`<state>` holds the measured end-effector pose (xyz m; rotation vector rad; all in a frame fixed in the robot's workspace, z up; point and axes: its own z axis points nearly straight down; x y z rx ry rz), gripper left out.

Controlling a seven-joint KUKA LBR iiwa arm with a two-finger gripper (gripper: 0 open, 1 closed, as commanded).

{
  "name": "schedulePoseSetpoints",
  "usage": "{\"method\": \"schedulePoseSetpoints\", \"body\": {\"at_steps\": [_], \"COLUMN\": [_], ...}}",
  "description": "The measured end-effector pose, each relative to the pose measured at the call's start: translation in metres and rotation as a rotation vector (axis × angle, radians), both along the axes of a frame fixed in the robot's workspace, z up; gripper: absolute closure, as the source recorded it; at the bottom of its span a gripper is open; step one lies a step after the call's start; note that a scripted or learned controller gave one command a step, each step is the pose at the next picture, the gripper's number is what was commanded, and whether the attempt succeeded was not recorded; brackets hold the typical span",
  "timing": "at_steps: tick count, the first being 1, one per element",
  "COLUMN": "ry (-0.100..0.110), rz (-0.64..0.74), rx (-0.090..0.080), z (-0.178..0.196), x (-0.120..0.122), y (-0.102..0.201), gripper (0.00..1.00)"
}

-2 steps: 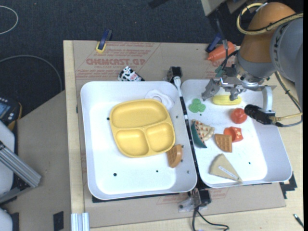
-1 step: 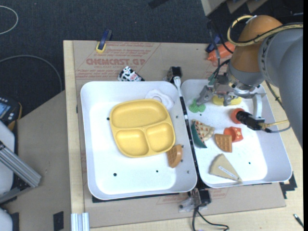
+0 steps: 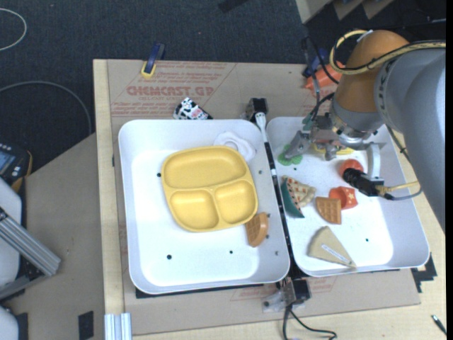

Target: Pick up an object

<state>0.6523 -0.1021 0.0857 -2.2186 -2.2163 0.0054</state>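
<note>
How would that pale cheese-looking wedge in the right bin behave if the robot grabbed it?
The wedge looks like rigid toy food, so it is probably stiff and light. It lies flat, so it is unlikely to roll. Its sloped, smooth-looking sides might let it slip out of a pinch.

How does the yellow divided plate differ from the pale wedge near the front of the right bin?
The yellow divided plate lies in the left bin; the pale wedge lies in the right bin. The plate is far larger, rounded and split into three compartments; the wedge is a small solid triangle. The plate is bright yellow, the wedge cream. Both lie flat, untouched.

Divided plate (image 3: 209, 187) in left bin (image 3: 141, 211); toy foods (image 3: 328, 209) in right bin (image 3: 396, 239)
</note>
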Motion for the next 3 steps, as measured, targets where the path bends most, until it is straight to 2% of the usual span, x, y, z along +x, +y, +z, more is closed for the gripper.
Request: {"method": "schedulePoseSetpoints", "body": {"at_steps": [1,2,3], "ry": [-0.007,-0.015,-0.015], "rz": [0.001,0.001,0.002], "rx": [0.0,-0.004,-0.003], "z": [0.013,0.065,0.127], "x": [0.002,0.006,0.001], "y": [0.001,-0.009,-0.006], "gripper": [1.0,1.0,1.0]}}
